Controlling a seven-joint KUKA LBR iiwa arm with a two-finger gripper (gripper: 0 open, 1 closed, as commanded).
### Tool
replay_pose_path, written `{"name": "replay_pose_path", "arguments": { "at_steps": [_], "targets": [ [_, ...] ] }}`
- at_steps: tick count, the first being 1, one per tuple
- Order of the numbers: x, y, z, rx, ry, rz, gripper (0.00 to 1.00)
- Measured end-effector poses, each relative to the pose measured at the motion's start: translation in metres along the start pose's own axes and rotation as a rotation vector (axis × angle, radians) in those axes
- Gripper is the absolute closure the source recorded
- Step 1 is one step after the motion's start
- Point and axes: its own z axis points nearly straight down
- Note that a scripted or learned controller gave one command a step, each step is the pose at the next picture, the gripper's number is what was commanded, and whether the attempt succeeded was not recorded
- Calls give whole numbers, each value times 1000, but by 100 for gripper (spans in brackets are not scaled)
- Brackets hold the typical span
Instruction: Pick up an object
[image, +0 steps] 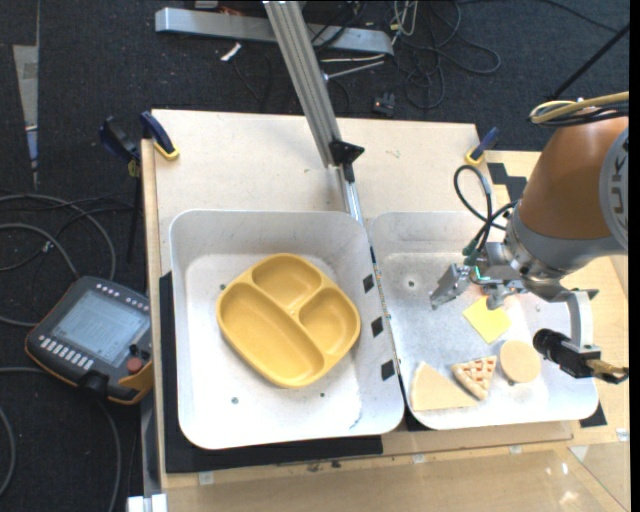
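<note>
The arm's hand (452, 285), grip state impossible to tell, hovers beside a flat yellow cheese slice (486, 321) that could slip any pinch.

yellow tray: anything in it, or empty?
Empty. The tray sits right way up in the left bin, and all three compartments show bare yellow.
</note>
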Motion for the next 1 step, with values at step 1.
{"name": "replay_pose_path", "arguments": {
  "at_steps": [1],
  "targets": [
    [-1,8,58,6,0,1,0]
  ]
}}
